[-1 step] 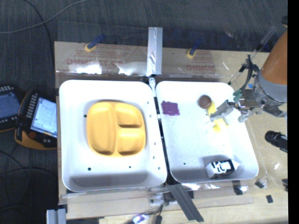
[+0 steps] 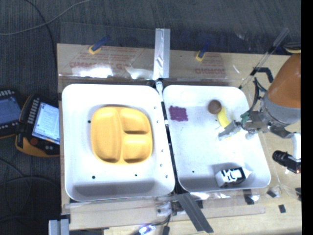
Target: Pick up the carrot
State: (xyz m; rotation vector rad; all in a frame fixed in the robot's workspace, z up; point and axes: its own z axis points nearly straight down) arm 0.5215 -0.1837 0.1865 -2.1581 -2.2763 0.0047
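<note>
My gripper [image 2: 229, 130] hangs low over the right side of the right bin [image 2: 195, 151], reaching in from the right edge. Just to its upper left lies a short yellow piece [image 2: 223, 116], close to the gripper's tip, with a small brown ball [image 2: 214, 106] touching its upper end. No orange carrot shape stands out among the items in this bin. I see nothing held by the gripper.
A purple lump [image 2: 178, 113] lies at the right bin's upper left. A black-and-white object [image 2: 230, 176] sits near its front right corner. The left bin [image 2: 78, 170] holds a yellow compartment plate [image 2: 121, 133]. A tablet [image 2: 45, 122] lies off the bench at left.
</note>
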